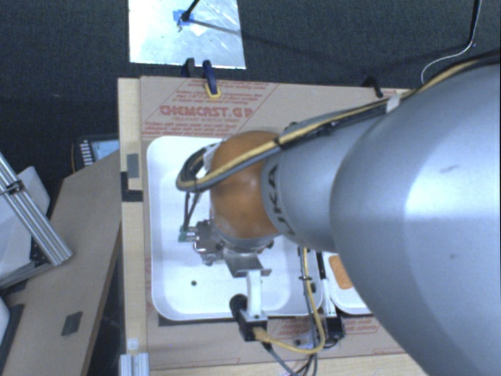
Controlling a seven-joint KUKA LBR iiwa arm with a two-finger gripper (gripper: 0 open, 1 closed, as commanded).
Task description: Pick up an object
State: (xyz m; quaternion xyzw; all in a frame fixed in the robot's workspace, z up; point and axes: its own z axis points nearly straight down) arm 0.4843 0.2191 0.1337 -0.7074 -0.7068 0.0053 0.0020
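Arm (376, 202) comes in from the right, its grey bulk covering most of the right half of the bench. Orange band (239, 186) sits over the middle of the left bin (168, 210), with the metal wrist parts just below it, toward the bin's front edge.

Gripper: hidden under the wrist and band; cannot tell how it stands or whether anything is in it.

Left bin: white floor bare along the left wall and front-left corner, except one small dark speck (193, 283) near the front edge. Too small to identify. No other item can be made out in this bin; its centre is covered by the arm.

Right bin (352, 300): only its front-left corner is seen under the arm. An orange object (340, 272) lies there, close to the bin's left wall, partly covered.

Yellow and black cables (309, 304) hang from the arm across the front rims of the two bins. Brown board (207, 108) with red lettering lies under the bins; a yellow-and-blue clamp (210, 81) grips its back edge.
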